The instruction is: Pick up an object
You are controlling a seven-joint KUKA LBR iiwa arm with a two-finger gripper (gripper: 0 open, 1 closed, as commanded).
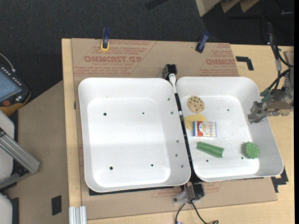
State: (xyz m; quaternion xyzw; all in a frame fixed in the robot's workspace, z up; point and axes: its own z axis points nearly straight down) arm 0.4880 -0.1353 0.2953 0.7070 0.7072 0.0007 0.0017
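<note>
Nearest the camera, both white bins [133,85] sit side by side; the right holds a cookie [196,103], green pickle [210,149] and green ball [251,150]. At its right rim hovers the gripper [259,112], grasp state unclear. Approach step: descend over one object.

A robotics lab: white bins [88,125] clamped on a cardboard-covered bench [140,55]

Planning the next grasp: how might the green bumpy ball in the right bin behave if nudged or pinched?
The green bumpy ball looks round, so it would probably roll if nudged. It lies near the right bin wall, which may stop it. Its knobbly surface likely gives some grip.
</note>
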